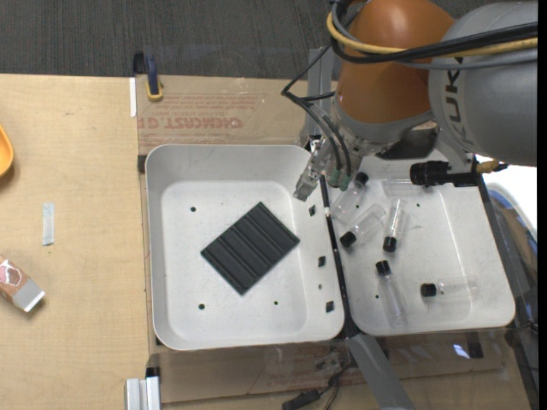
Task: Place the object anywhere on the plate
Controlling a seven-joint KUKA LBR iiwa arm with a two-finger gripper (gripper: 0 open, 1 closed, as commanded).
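A: Ok, cam above the bench, two white bins side by side. Left bin (171, 314) has a dark ribbed plate (250, 247) lying flat near its middle, turned like a diamond.

B: And the arm?

A: Arm (461, 67) comes in from the right, big orange band up top, hanging over the divide btw the bins. Gripper (318, 171) sits at the top of that divide, just over the left bin's upper right corner.

B: Open or shut?

A: Can't tell, it's tucked under the wrist and cables, too cluttered. Nothing I can see held there.

B: Where's the object?

A: Right bin (491, 306). Several clear tubes w/ black caps scattered there. A couple bunched near the upper left (359, 220), just below the gripper. One (391, 227) near the middle, one (389, 293) lower down, one (444, 290) toward the lower right. All well apart from the plate, none on it.

B: Outside the bins?

A: Wood bench (77, 331) on the left. Small grey strip (48, 224) on it, a reddish and white block (19, 285) near the left edge, bit of orange (4, 150) at the far left. Cardboard sheet (214, 118) w/ printed letters behind the left bin, blue clamp (149, 79) at its corner.
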